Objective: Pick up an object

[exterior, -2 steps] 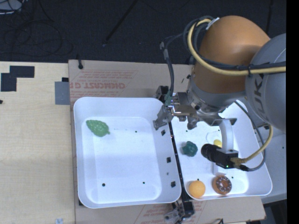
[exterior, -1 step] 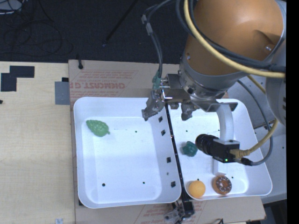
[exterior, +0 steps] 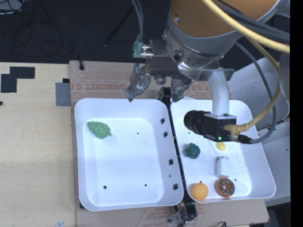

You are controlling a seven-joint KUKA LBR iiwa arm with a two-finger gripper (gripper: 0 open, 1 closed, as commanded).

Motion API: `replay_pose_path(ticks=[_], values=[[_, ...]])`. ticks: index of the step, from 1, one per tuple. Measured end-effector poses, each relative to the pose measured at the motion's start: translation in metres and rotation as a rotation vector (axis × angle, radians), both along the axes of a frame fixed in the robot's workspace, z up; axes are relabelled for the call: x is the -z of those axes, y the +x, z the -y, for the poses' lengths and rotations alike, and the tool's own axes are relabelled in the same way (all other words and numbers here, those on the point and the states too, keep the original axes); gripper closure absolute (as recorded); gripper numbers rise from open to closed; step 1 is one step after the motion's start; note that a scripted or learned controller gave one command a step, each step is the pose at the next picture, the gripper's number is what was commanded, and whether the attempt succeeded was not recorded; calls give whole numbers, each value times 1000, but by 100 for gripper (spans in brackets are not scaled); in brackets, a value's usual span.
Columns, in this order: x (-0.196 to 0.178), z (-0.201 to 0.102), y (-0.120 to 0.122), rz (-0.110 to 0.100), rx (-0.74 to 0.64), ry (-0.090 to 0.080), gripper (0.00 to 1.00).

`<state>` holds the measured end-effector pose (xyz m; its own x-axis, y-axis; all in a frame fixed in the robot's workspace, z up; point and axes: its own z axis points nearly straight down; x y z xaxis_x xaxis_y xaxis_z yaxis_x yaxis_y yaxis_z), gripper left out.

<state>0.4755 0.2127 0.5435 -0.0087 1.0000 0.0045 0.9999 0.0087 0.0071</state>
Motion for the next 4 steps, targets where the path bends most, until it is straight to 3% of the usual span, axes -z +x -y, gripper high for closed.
replay_pose_path(ticks=[1,2,3,4], values=[[7,-14,0,-11,6,-6,0],[-3,-15,0,-15,-5,-8,100],[90,42,37,-18,15,-10,100],[180,87,16,-21,13,-10,100]])
